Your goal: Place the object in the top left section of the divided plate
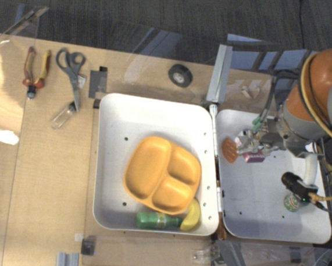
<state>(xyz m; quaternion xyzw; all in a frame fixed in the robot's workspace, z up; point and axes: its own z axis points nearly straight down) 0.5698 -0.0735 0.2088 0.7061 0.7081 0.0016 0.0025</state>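
One orange-brown object [230,150] lies in the right bin [263,218], touching the pincer [248,144] at its nine o'clock; finger state unclear. The divided plate [163,173] sits in the left bin [114,154].

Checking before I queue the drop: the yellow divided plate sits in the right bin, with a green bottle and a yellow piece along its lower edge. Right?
Not quite. The camera view shows the yellow divided plate in the left bin, not the right one. The rest stands: a green bottle and a yellow piece lie along its lower edge.
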